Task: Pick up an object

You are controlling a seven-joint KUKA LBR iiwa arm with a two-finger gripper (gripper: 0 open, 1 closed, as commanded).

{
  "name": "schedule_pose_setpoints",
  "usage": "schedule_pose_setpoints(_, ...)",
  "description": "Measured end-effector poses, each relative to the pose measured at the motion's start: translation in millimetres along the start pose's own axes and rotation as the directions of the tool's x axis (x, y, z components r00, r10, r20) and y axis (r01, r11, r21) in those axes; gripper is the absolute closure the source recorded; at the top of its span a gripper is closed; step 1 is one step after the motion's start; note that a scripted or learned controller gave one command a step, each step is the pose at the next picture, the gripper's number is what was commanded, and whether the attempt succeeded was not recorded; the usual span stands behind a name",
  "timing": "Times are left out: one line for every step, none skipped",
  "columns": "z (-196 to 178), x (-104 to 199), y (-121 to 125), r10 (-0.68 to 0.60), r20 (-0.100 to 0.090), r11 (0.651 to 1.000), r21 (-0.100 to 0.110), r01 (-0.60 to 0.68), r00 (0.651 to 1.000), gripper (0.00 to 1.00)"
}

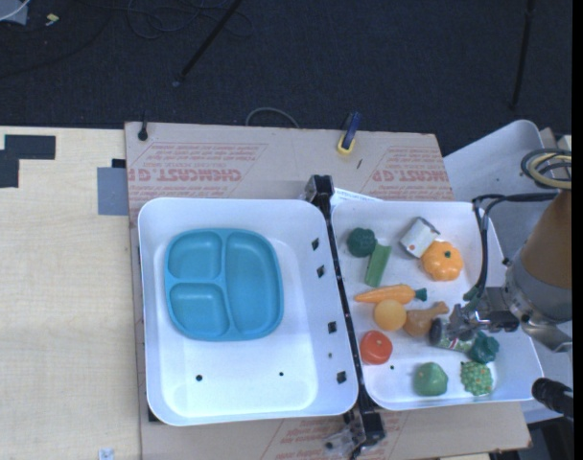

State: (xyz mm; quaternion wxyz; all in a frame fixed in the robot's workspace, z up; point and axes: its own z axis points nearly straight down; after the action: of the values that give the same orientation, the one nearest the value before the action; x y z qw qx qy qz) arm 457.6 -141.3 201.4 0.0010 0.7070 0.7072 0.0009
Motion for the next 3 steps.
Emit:
schedule_pose_setpoints(-27.2, -0.6, 0.6, -0.001, 0.000, 1.000, 0.003, 0.001, 1.000, 1.00)
schedule_pose_setpoints(-33.4, 54.5, 26.2, -0.006, -0.002, 1.000, 0.004, 0.006, 1.000, 1.00)
schedule_pose_setpoints(-31.0, 91.5, 52.8, -0.004, -0.001, 1.000, 0.005, 0.004, 1.000, 1.00)
